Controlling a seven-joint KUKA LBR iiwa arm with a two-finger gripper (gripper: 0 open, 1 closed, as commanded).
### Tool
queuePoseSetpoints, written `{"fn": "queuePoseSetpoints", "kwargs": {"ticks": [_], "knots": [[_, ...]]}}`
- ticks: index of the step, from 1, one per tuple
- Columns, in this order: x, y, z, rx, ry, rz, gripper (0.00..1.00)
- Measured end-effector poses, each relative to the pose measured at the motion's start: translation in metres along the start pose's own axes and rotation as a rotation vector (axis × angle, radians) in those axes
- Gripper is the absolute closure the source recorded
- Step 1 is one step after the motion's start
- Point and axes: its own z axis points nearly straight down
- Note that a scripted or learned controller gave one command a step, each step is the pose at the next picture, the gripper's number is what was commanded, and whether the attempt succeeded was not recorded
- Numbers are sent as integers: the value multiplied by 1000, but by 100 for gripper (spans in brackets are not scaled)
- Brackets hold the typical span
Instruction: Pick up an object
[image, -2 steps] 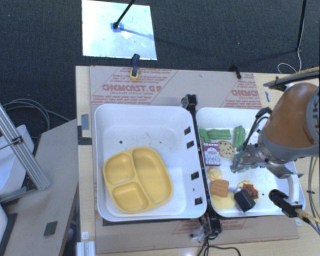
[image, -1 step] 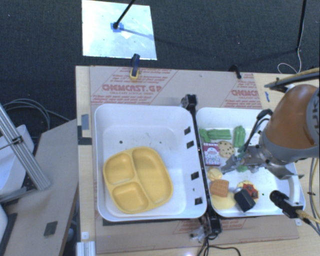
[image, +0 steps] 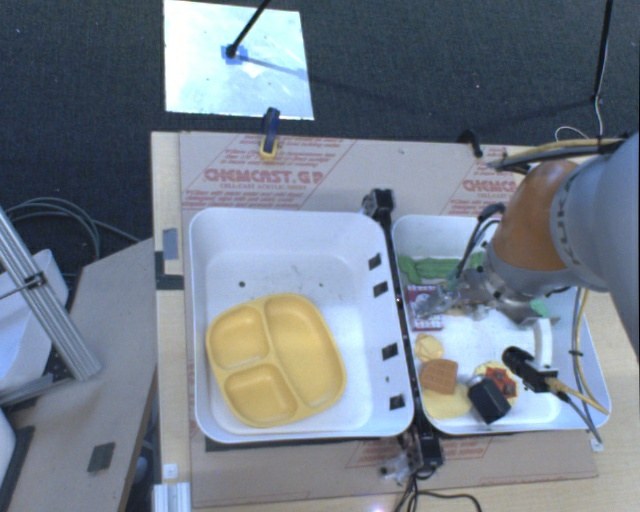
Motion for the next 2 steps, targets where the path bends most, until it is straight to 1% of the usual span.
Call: {"fn": "queuePoseSetpoints", "kwargs": {"ticks": [1,2], "knots": [[1,1,-18,-9,0,1,100],[109,-16,-107,-1,3,-9,100]]}}
